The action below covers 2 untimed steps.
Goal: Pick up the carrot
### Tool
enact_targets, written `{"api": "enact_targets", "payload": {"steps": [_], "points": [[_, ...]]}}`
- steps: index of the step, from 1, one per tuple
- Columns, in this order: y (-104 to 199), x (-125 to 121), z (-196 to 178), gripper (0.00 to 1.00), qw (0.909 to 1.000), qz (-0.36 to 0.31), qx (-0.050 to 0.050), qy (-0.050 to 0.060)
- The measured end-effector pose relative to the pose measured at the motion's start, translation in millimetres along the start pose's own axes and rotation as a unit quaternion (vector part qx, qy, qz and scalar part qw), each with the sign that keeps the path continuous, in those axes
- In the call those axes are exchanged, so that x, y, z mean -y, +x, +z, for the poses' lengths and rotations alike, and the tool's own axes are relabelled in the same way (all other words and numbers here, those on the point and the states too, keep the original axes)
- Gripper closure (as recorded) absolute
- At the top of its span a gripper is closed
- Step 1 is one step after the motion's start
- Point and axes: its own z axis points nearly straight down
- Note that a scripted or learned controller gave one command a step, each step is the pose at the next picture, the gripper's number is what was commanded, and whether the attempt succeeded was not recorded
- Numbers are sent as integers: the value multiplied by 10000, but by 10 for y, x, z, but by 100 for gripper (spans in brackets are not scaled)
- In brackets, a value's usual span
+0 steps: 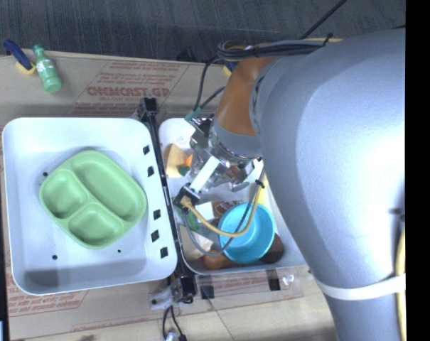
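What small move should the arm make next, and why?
Probably nudge the pincer toward the green plate: it hangs over the bin near the blue bowl, while the orange piece, likely the carrot, lies just beside it.

I logged the cardboard-covered bench (pixel 94 77) carrying one white bin (pixel 15 212) beside a second white bin (pixel 173 128); a green bottle (pixel 47 73) lay near its far-left corner.

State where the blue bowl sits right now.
In the camera view, the blue bowl lies in the right-hand bin, toward the picture's bottom edge, beside the grey arm.
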Motion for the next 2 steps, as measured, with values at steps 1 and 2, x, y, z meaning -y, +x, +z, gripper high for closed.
{"api": "enact_targets", "payload": {"steps": [1, 2], "points": [[-729, 200, -108, 100, 9993, -365, 5, 12], [-942, 118, 26, 100, 9669, 2553, -8, 8]]}}
